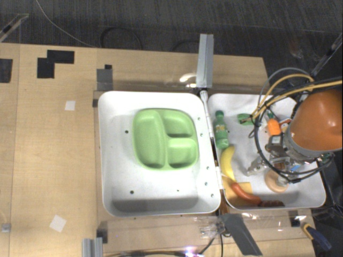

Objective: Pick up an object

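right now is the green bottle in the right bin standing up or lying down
Lying down. The green bottle lies lengthwise on the right bin floor along its left wall, cap pointing toward the far edge.

pale green divided tray, white bins, green bottle, yellow banana

Single fixed camera above bench, looking down aslant on both bins; arm enters right.

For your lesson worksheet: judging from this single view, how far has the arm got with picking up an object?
Done: the arm has reached over the right bin. In hand: nothing that can be seen; cables hide its pincer. Left: the banana, green bottle and round wooden piece all lie in the bin, so a grasp and lift remain.
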Robot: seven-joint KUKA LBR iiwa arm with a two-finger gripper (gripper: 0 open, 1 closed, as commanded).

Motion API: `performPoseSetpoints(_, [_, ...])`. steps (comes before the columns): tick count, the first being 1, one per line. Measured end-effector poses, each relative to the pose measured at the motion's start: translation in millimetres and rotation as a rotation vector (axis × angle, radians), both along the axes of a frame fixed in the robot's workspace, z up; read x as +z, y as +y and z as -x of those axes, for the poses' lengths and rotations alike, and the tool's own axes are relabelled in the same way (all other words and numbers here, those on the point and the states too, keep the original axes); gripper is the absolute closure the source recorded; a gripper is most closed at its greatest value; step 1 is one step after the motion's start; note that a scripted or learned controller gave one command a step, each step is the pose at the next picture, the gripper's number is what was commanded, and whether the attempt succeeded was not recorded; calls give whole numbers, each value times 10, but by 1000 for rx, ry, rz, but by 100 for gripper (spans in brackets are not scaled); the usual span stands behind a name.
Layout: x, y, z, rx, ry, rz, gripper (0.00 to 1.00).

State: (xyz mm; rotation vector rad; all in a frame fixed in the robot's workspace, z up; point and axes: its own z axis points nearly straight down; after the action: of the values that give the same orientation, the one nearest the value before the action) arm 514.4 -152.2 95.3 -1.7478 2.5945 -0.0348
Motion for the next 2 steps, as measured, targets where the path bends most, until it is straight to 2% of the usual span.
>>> performPoseSetpoints(1, [2,340,166,45,-5,-1,0])
performPoseSetpoints(2, [1,336,178,48,-7,-1,0])
